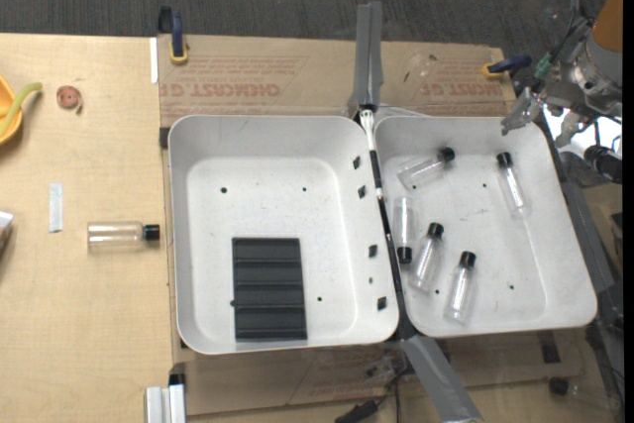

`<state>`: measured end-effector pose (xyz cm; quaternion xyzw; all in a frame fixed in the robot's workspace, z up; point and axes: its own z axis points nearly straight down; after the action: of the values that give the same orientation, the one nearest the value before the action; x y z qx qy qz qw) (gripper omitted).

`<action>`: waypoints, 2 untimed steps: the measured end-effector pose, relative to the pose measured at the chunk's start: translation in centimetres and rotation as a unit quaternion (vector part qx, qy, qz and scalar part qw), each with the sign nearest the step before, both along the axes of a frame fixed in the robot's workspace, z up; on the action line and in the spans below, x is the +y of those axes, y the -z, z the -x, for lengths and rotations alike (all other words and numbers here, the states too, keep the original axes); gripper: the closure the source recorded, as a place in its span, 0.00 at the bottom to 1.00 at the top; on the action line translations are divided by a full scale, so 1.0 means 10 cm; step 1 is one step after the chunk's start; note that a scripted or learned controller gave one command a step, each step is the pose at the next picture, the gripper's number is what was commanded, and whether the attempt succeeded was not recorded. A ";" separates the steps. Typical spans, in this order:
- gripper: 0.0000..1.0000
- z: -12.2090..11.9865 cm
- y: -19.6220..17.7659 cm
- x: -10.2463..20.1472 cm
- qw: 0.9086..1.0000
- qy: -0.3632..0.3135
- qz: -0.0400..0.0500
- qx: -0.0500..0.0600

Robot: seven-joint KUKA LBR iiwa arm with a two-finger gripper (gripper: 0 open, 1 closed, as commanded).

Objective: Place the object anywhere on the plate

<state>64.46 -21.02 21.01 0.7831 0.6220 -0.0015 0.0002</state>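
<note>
Five vials [432, 256] lay in the right bin [570, 307]. The gripper [535, 104] hovered beyond its far right corner, well apart from them; its grip could not be told.

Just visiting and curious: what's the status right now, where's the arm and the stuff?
Tool at right bin's top right corner, over the rim. Five clear vials lying loose in that bin. Black ridged plate in left bin, nothing on it.

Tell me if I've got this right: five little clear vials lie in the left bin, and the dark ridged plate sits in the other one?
Not quite. In the camera view the five vials lie in the right bin; the dark ridged plate sits in the left bin.
</note>
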 end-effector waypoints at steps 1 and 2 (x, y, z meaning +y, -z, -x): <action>0.00 -0.15 -0.69 0.00 0.999 -0.034 0.000 -0.001; 0.00 -0.15 -1.61 -0.03 0.999 -0.043 0.000 -0.001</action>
<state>65.96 -21.35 37.07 0.7557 0.6549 -0.0009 0.0005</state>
